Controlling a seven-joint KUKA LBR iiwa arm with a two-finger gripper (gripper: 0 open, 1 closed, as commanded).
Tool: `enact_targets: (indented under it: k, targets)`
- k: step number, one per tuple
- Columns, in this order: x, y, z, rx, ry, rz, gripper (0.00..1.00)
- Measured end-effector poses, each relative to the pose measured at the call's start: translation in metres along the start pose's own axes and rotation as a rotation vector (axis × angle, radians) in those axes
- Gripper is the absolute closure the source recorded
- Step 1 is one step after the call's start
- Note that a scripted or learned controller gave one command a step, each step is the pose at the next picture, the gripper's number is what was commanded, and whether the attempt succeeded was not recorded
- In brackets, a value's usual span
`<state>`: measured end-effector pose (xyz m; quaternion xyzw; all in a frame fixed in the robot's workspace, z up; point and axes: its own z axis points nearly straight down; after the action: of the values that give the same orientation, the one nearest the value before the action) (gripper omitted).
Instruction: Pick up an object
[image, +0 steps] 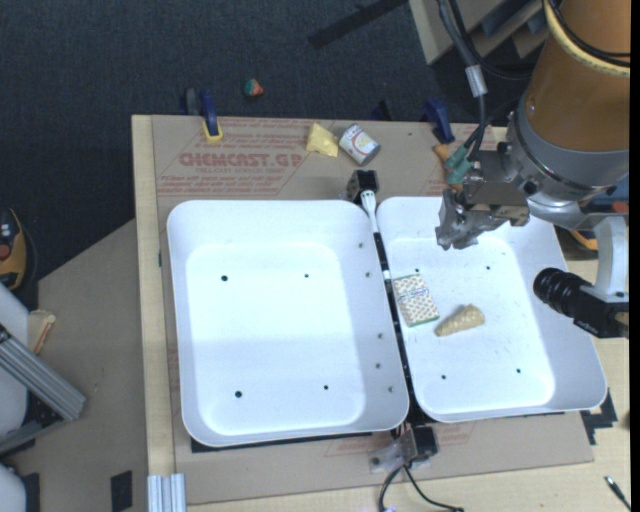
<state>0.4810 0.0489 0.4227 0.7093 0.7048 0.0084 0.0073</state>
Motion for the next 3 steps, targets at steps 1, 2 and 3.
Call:
enact_targets:
  k: [1, 2, 3]
  targets:
    - [0.089, -0.007, 0.107, 0.035, -0.002, -0.015, 1.0]
    - [0.153, -0.005, 0.078, 0.019, 0.001, -0.014, 1.0]
    - [0.177, -0.001, -0.047, 0.007, 0.007, -0.011, 1.0]
